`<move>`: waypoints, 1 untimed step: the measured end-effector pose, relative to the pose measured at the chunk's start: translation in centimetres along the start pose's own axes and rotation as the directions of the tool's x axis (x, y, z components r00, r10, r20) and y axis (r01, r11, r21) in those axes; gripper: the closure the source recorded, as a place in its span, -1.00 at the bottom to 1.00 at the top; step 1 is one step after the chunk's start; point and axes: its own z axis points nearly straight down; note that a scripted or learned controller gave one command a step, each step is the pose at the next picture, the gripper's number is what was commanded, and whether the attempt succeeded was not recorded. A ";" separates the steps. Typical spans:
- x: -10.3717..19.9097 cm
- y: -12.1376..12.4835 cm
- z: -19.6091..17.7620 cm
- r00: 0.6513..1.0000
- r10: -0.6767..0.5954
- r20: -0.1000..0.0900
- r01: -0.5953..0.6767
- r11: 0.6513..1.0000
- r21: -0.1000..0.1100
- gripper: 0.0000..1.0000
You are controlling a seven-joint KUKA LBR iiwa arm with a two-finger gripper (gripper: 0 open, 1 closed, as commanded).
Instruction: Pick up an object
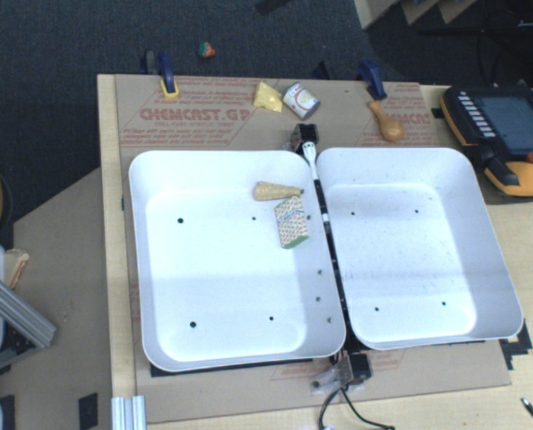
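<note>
Two objects lie in the left bin (221, 321), near its far right corner. One is a tan, elongated piece (276, 191) lying crosswise. Just in front of it, touching or nearly so, rests a small patterned green-and-white packet (290, 221), close to the divider between the bins. The right bin (418, 249) holds no object that I can make out.
On the board behind the bins lie a yellow wedge (268, 98), a small white-and-grey block (301, 100) and a tan wooden piece (387, 122). Blue clamps (167, 74) hold the board's far edge. A yellow-and-black pendant (503, 133) sits at the right.
</note>
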 end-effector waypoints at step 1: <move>0.4 -0.9 10.4 1.000 -0.003 -0.010 0.003 1.000 0.018 1.00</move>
